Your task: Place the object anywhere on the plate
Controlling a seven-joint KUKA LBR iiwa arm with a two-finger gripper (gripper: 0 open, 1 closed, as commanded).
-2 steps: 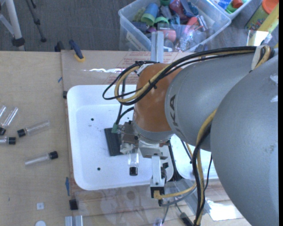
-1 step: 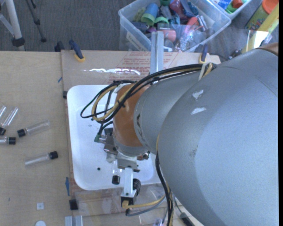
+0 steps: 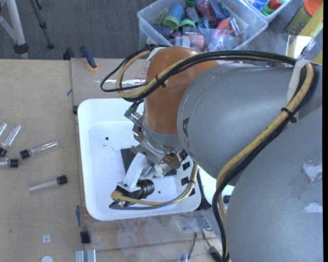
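Down on the floor of the shallow white plastic bin (image 3: 97, 169), a flat black angular piece (image 3: 126, 157) lies toward the bin's middle, its 3 o'clock side tucked under my wrist. It sits just at 9 o'clock of my end effector (image 3: 156, 166), which is low inside the bin. I cannot tell whether the two touch. I cannot tell either whether my end effector is released or clenched, since my orange band (image 3: 164, 92) and grey arm (image 3: 246, 133) reach over it from 3 o'clock and cover it. A couple of tiny dark specks (image 3: 106, 138) mark the bin floor at 10 o'clock of the black piece.

The bin rests on a brown sheet (image 3: 102, 77) laid over the pale wooden table (image 3: 36, 102). Out on the table at 9 o'clock of the bin, well apart from it, lie several clear plastic vials with black caps (image 3: 41, 148), each on its side. At 11 o'clock of the bin, a small blue and yellow tool (image 3: 88, 58) rests near the sheet's far edge. Beyond the table at 12 o'clock stands a clear plastic tub (image 3: 146, 25) crowded with colourful toys (image 3: 177, 13).
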